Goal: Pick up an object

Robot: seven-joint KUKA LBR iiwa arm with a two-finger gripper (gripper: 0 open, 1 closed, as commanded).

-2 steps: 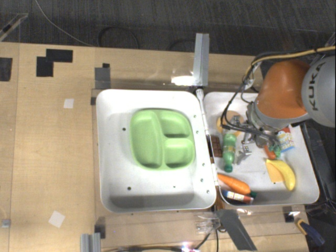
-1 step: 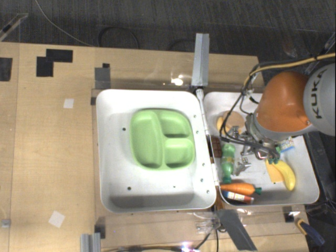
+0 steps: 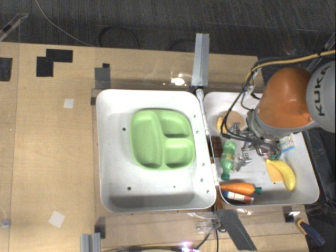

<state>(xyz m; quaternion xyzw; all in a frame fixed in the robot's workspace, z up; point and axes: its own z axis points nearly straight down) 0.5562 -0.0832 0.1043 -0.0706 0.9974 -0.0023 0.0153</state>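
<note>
**Reaching into the right bin — no grasp confirmed**

Hanging over the right bin (image 3: 313, 193), the arm (image 3: 286, 98) is hiding its gripper (image 3: 251, 152); grip state cannot be told. The green tray (image 3: 160, 138) is lying in the left bin (image 3: 113, 193). Candidates — banana (image 3: 281, 173), green bottle (image 3: 227, 156), carrot (image 3: 237, 187) — are resting loose, near the gripper.

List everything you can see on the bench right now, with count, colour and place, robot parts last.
Bins: two, white, side by side on the bench.
Divided plate: one, light green, middle of the left bin.
Bottle: one, green, left part of the right bin.
Carrot: one, orange, near the right bin's front edge.
Marker-like item: one, red and white, just in front of the carrot.
Banana: one, yellow, right part of the right bin.
Arm: one, grey with orange band, over the right bin.
Gripper: one, dark, beside the bottle.
</note>
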